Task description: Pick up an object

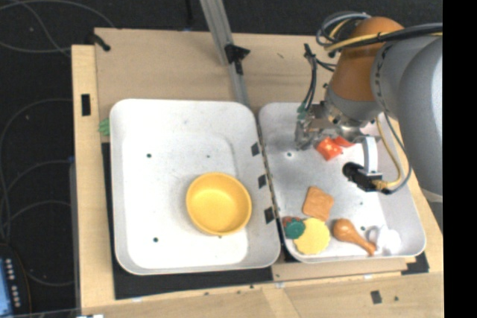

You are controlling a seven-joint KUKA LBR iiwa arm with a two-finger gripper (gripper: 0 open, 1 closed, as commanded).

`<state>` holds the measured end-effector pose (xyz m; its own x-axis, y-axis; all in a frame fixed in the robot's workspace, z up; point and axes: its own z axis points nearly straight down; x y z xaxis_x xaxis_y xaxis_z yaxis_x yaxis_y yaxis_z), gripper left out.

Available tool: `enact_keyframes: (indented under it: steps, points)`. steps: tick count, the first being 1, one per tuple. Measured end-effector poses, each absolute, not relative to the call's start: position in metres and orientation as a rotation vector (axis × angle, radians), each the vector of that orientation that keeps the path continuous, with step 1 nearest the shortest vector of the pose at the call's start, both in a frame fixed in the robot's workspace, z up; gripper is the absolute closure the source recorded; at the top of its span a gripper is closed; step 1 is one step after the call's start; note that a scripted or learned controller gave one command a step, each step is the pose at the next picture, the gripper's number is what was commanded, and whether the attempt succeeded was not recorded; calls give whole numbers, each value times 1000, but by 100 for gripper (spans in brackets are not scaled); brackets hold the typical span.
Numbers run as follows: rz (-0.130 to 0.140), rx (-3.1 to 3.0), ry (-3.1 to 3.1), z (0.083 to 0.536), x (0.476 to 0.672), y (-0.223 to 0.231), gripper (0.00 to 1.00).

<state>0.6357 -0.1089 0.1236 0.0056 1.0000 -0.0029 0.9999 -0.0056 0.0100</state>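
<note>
Overhead, we see the gripper beside an orange-red object; jaws unreadable, so centre before closing.

The arm runs off the frame's right edge and covers the upper right corner of the right bin. An orange-red object lies partly hidden beneath the wrist. A monitor is cropped at lower left.
</note>
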Motion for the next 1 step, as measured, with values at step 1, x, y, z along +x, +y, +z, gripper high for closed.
enact_keyframes:
  steps: [1]
  points:
    - [1, 2223, 2218, 181, 638, -118, 100]
